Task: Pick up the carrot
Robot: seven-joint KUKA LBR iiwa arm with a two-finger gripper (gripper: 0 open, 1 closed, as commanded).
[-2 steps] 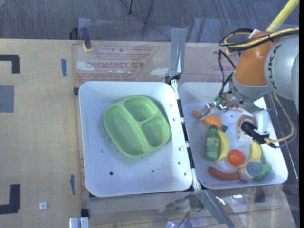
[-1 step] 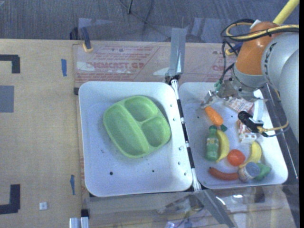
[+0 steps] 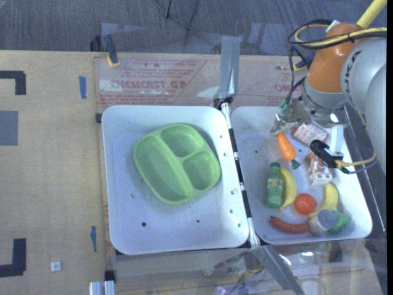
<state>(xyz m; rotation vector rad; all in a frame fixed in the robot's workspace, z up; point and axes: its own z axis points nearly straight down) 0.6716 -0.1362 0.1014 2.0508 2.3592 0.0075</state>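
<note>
The carrot (image 3: 285,146), small and orange with a green stub at its lower end, lies in the upper middle of the right bin (image 3: 258,125). My gripper (image 3: 281,123) hangs just above the carrot's upper end, at the bin's far side. I cannot make out whether it touches the carrot. The carrot rests on the bin floor, tilted slightly, and nothing covers it.
Around the carrot lie a pink packet (image 3: 309,133), a small carton (image 3: 319,168), a green bottle (image 3: 274,185), two bananas (image 3: 288,189) (image 3: 331,195), a tomato (image 3: 305,204), a red sausage (image 3: 288,225) and a can (image 3: 319,223). A green divided plate (image 3: 177,163) sits in the left bin (image 3: 123,220).
</note>
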